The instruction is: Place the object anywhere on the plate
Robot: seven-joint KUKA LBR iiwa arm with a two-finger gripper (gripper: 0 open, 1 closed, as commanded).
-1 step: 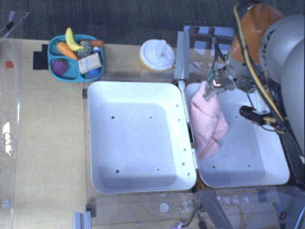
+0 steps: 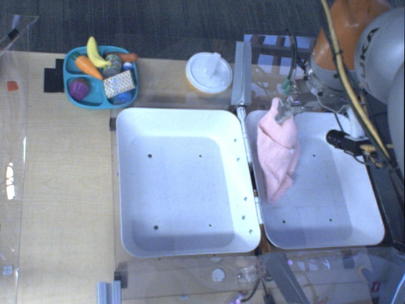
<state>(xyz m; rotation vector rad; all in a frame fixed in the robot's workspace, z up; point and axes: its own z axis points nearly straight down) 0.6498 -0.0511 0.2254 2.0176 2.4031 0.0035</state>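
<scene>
The nearest things are the two shallow white bins on the pale wooden worktop [image 2: 57, 189], set side by side and almost touching along a metal divider. The left bin [image 2: 183, 233] has only small dark dots on its floor. The right bin [image 2: 329, 227] lies under the arm.

In the right bin a pink cloth [image 2: 277, 154] hangs down in a long fold, its lower end near the bin's floor by the left wall and its upper tip gathered to a point. That tip is pinched in the jaws [image 2: 283, 105], which are closed on the cloth and hold it up over the bin's far left corner. Behind the jaws the grey arm [image 2: 386, 49] comes in from the right, with its orange band [image 2: 345, 24] above the wrist and a yellow cable running down along it.

Farther back, on the worktop beyond the left bin, stands a round white plate [image 2: 209, 73] with a yellowish rim, well apart from the cloth. At the far left sits a blue divided tray [image 2: 69, 90] holding toy food: a banana [image 2: 95, 54], a carrot [image 2: 87, 66], a purple piece and a speckled block.
</scene>
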